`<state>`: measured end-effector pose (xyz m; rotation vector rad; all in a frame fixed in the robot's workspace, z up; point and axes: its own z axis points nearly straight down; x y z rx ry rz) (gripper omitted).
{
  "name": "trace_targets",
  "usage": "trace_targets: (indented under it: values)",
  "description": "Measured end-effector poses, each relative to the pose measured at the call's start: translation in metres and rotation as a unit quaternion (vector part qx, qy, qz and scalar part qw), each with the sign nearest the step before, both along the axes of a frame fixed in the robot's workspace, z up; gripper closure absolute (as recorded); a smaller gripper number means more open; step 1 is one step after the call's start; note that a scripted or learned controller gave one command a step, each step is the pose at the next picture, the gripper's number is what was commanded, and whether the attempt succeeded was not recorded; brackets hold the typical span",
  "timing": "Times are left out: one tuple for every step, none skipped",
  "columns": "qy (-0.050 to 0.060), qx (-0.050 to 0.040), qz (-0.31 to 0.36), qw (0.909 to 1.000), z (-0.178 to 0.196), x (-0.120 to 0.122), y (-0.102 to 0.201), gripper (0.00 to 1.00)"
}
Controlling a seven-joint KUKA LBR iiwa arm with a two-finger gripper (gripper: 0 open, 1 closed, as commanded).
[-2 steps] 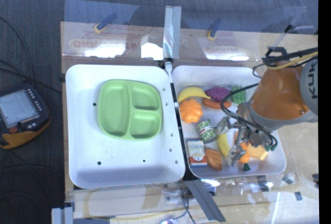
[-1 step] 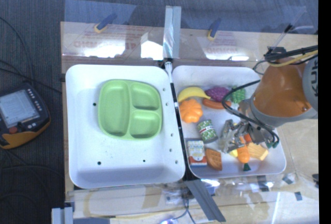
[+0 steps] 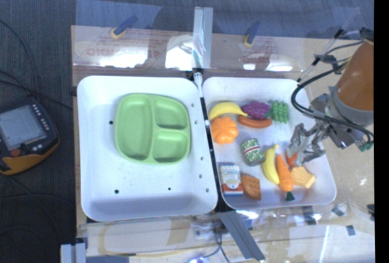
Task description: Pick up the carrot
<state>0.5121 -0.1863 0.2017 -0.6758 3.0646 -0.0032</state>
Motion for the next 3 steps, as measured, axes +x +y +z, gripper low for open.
trace_targets:
  values:
    - [0.001,0.0007,0.000,1.0000,-0.001,0.000,0.001,0.00]
    - [0.004,0.0023,-0.059,0.9982,-0.096,-0.009,0.021,0.00]
    - [-0.001,-0.0012,-0.070,0.9976,-0.111,-0.005,0.030,0.00]
